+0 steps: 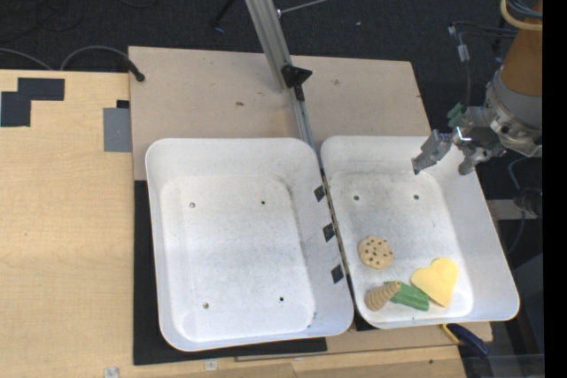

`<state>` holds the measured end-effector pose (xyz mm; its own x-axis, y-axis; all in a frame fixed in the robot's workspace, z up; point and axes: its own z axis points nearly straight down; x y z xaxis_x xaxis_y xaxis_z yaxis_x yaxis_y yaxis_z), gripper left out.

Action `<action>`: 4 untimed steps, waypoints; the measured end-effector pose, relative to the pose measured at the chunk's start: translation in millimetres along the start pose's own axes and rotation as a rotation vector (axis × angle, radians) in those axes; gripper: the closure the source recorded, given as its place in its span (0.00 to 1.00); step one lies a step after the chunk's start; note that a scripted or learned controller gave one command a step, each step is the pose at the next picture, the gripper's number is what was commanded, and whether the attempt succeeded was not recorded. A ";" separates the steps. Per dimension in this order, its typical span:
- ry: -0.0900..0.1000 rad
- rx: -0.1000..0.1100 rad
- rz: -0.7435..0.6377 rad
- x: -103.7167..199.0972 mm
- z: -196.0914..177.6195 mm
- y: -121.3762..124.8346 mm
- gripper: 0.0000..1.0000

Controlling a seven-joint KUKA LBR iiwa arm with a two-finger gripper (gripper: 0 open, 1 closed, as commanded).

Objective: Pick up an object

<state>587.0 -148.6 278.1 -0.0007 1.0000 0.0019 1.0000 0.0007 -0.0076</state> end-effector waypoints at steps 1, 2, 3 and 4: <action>-0.001 -0.005 0.001 -0.4 -2.6 0.6 0.00; 0.000 0.001 0.001 -3.7 48.3 -8.9 0.00; 0.001 0.002 0.002 -2.7 112.9 -7.3 0.00; 0.000 0.000 0.002 -8.9 159.6 -5.6 0.00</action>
<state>580.1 -157.2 118.5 0.0013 1.0000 0.0017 1.0000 -0.0012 -0.0077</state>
